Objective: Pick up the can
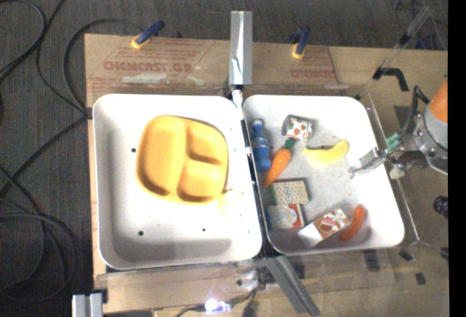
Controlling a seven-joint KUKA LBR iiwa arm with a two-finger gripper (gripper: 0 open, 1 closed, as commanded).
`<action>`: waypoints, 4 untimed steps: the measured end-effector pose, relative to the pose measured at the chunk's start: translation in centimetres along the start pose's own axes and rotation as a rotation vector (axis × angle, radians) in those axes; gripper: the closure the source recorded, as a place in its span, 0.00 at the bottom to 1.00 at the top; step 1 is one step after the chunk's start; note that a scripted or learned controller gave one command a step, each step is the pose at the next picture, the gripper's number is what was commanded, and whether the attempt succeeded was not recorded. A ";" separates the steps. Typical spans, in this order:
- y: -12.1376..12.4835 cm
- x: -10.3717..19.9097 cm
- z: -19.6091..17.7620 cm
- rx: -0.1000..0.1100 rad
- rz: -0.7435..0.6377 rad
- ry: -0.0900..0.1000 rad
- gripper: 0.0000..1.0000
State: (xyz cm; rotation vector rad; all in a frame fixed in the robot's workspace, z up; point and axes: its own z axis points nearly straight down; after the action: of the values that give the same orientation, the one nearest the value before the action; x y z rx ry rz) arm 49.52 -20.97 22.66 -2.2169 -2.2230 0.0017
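One fixed camera hangs above the bench, well back, looking down at a slant; the bench's [145,60] far edge sits toward 12 o'clock, the near edge toward 6; the left bin [109,221] and right bin [378,155] sit mid-frame; the arm [440,115] enters at 3 o'clock.

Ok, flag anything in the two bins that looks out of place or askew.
Nothing looks spilled or broken. The can lies tipped on its side near the right bin's back wall, beside the banana. The yellow tray sits slightly skewed in the left bin.
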 end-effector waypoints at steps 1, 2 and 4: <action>7.7 2.4 7.4 0.001 0.050 0.000 0.00; 14.0 4.5 10.8 0.000 0.020 -0.001 0.00; 15.7 7.1 1.0 -0.001 0.104 -0.004 0.00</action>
State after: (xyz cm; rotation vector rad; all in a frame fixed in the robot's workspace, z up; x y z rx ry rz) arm 65.21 -13.78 21.59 -2.3322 -2.1074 0.0056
